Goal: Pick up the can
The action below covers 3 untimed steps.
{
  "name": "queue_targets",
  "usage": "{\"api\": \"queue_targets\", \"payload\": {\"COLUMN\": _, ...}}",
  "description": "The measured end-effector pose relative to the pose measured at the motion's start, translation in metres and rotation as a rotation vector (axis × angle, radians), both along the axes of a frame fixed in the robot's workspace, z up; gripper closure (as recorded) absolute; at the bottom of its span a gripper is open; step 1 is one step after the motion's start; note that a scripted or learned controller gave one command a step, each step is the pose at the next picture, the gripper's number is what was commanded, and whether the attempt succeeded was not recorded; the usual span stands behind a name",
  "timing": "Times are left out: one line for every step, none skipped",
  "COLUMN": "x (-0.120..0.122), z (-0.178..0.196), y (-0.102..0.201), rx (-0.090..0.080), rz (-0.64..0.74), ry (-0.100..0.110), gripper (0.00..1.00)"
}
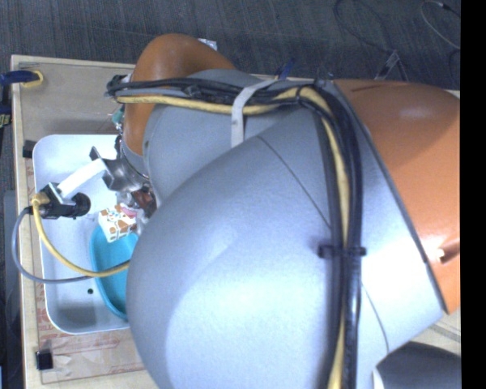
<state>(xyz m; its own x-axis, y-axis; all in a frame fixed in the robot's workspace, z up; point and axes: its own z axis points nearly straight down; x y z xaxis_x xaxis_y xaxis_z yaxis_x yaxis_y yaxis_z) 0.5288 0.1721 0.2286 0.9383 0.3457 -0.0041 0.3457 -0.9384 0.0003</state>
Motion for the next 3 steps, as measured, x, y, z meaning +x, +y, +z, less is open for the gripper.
{"api": "queue_targets", "payload": {"x": 0.000, "z": 0.000, "y": 0.000, "rx": 0.000, "rz": 0.000, "ry": -0.001, "gripper": 0.00}}
{"api": "queue_targets", "payload": {"x": -0.012, "z": -0.124, "y": 0.037, "rx": 0.002, "rz": 0.126, "ry": 0.006, "gripper": 0.00}}
{"api": "queue_targets", "payload": {"x": 0.002, "z": -0.003, "y": 0.045, "rx": 0.001, "rz": -0.024, "ry": -0.001, "gripper": 0.00}}
